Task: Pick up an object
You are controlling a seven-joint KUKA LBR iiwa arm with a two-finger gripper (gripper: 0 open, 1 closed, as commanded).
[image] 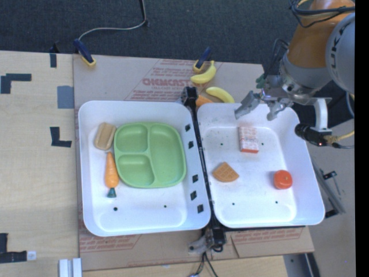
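Currently the gripper (260,109) is hovering spread and empty over the right bin's (305,206) far edge; just nearer, the small carton (248,138) is lying flat, probably light, stiff, best pinched across its narrow sides.

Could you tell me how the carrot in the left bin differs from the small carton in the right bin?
The carrot is orange, long and tapered; the carton is white and red, flat and boxy. The carrot lies against the green tray; the carton lies apart from the other items, nearest the hand. Both lie lengthwise, top to bottom in view.
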